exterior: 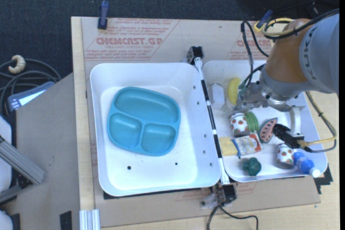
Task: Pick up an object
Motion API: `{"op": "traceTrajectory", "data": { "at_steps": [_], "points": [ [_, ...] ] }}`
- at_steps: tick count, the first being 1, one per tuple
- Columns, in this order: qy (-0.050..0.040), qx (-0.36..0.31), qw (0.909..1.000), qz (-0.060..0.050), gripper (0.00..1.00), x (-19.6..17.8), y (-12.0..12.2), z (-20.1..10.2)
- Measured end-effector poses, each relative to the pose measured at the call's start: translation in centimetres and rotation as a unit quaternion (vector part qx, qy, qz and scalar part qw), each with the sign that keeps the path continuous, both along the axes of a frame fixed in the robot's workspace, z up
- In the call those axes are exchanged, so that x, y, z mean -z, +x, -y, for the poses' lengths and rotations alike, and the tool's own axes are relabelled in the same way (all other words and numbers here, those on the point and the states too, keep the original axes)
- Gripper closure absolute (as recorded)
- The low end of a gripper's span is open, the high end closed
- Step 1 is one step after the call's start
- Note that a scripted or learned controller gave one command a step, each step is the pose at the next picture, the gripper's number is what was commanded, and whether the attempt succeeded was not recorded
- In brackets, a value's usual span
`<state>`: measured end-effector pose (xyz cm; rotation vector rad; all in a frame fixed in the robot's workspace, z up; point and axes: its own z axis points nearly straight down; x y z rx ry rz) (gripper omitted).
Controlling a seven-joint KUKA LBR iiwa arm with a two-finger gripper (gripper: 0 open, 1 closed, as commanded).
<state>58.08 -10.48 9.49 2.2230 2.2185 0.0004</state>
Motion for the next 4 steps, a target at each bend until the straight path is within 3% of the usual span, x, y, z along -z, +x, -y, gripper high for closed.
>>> {"op": "traceTrajectory", "data": {
  "at_steps": [1, 2, 3, 4],
  "points": [
    [0.0, 0.0, 1.0, 0.0, 0.0, 0.0, 0.0, 0.0],
    [0.0004, -0.001, 1.0, -0.001, 0.0, 1.0, -2.1, -0.3],
    [0.0003, 0.0, 1.0, 0.0, 1.0, 0.0, -2.1, -0.3],
    [0.0005, -0.002, 1.0, 0.001, 1.0, -9.1, 0.8, -5.0]
  ]
}}
